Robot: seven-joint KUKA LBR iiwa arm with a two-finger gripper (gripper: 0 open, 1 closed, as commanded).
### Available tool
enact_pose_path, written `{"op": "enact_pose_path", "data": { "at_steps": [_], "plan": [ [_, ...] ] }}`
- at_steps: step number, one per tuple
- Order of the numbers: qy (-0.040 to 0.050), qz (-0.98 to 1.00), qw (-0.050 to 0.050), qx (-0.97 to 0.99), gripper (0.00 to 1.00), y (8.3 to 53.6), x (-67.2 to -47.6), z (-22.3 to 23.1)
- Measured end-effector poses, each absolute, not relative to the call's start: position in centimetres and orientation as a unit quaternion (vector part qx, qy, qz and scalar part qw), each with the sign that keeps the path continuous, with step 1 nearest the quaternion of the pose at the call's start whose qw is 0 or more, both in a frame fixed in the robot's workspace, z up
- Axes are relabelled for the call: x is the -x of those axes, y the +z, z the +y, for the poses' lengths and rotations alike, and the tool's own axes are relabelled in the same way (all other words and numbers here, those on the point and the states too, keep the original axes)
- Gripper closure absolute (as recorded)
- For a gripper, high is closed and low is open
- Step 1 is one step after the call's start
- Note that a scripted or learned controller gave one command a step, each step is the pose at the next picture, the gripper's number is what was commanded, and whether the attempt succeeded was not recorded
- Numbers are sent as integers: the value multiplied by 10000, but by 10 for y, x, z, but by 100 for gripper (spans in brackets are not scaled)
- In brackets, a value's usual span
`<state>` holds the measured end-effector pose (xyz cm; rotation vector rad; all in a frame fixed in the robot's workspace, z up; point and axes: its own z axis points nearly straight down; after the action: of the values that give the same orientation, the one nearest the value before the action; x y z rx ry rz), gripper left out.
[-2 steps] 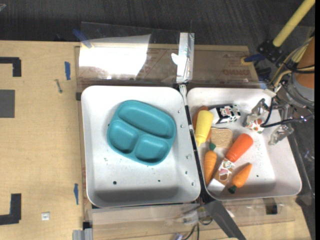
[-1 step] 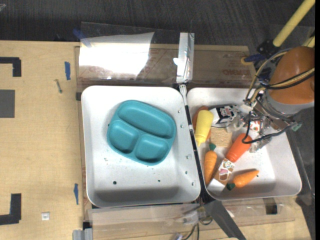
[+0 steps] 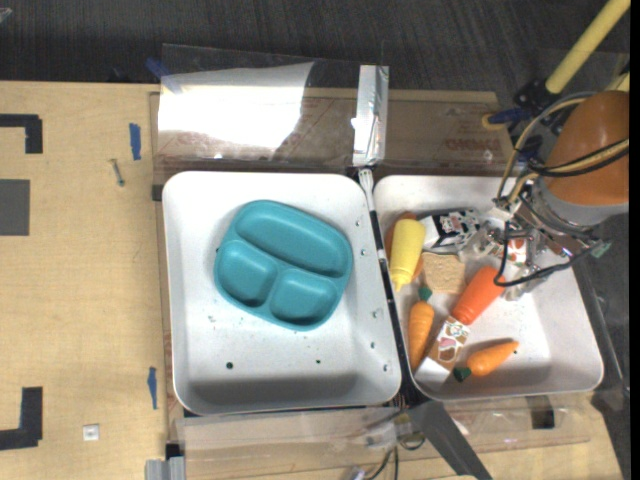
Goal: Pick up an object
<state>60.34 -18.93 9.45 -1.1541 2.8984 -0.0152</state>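
Two shallow white bins sit side by side on a tan tabletop (image 3: 80,298). The left bin (image 3: 200,368) holds a teal divided plate (image 3: 283,262), tilted slightly, with three compartments. The right bin (image 3: 570,358) is crowded along its left half: a yellow bottle-shaped toy (image 3: 406,249) stands against the dividing wall; below it lies a small carrot (image 3: 420,330); a larger orange carrot (image 3: 478,292) lies slantwise at the centre; a third carrot (image 3: 490,357) with a green stem end rests near the front wall. A small printed carton (image 3: 450,341) lies between the lower carrots, touching them, and a tan flat piece (image 3: 440,269) is partly covered by the larger carrot.

The arm (image 3: 590,163), with its orange band, enters from the right and hangs over the bin's rear right corner. The pincer (image 3: 505,243) sits just above the upper end of the larger carrot, amid cables and metal parts; whether it is open or closed cannot be told, and nothing is seen gripped. A small black-and-white object (image 3: 453,224) beside it is too cluttered to identify. A clear plastic sheet (image 3: 240,108) and a foil strip (image 3: 370,113) lie behind the bins. A yellow pole (image 3: 598,30) is cut off at the upper right.
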Motion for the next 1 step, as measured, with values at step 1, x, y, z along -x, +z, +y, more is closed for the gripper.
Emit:
{"op": "enact_pose_path", "data": {
  "at_steps": [1],
  "plan": [
    [-21,9048,58,4258,0,87,-610,-208]
  ]
}}
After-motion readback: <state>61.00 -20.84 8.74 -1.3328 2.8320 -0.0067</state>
